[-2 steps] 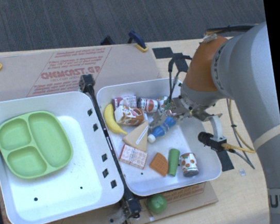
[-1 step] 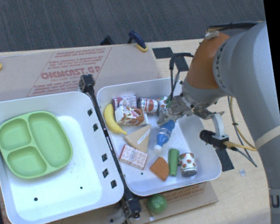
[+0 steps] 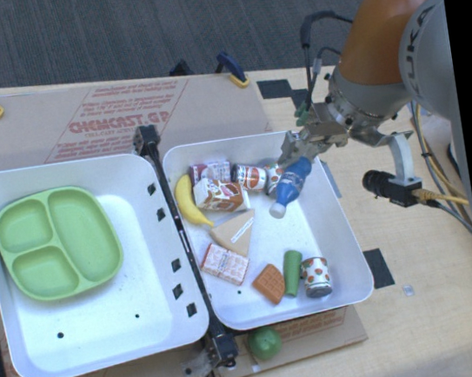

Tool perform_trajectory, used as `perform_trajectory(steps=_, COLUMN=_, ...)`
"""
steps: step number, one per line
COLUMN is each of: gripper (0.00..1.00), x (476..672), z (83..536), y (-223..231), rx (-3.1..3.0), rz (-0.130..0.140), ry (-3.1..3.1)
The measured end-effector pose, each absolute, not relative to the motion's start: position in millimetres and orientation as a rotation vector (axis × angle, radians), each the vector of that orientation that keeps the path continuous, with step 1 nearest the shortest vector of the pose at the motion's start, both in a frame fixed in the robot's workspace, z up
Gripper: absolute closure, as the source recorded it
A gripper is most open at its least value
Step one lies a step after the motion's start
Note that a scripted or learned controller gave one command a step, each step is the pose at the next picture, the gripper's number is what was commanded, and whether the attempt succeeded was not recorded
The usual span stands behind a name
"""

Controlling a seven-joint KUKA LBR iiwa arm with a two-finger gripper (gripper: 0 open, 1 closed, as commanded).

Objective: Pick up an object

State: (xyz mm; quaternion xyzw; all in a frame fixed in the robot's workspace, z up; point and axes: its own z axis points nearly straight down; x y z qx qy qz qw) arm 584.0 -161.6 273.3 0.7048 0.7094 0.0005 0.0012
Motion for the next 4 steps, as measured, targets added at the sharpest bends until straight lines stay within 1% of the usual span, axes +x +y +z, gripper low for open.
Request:
perform_trajectory(steps=1, gripper=1.0, x=582.7, z=239, y=-68, rx=2.214, rz=-0.003, ry=2.232)
perform_trajectory(steps=2, gripper=1.0, x=479.6, z=240, y=-55, rx=2.217, rz=-0.005, ry=2.229)
perform_trajectory(steps=3, gripper=1.0, x=496.0, z=237, y=-92, rx=2.215, rz=-0.002, ry=2.227)
perform_trajectory(steps=4, gripper=1.0, x=476.8, z=245, y=-96, rx=2.214, rz=-0.003, ry=2.231)
